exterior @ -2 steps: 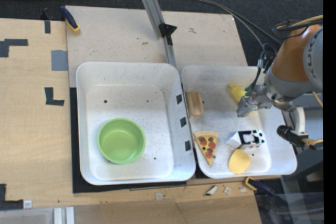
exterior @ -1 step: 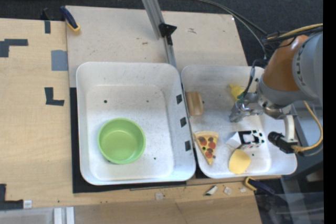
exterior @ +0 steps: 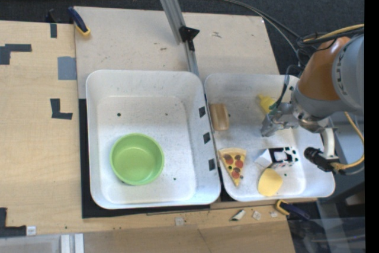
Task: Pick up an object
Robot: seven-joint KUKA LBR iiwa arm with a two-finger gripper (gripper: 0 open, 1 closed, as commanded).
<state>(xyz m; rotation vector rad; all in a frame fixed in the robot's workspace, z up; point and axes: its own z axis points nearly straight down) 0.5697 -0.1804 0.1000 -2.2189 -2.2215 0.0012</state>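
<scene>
Two bins: one green bowl, one pizza slice.

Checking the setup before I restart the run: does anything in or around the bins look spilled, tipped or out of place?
Nothing stands out. The green bowl sits upright in the left bin; the pizza slice, wooden block and yellow disc lie apart in the right bin. A few small scraps lie on the bench below it.

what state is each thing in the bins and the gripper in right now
green bowl: upright, in the left bin
wooden block: lying flat, right bin
pizza slice: lying flat, right bin
yellow disc: lying near the front wall
black-and-white piece: lying flat
yellow piece: partly hidden by the arm
gripper: low in the right bin, nothing seen held
</scene>
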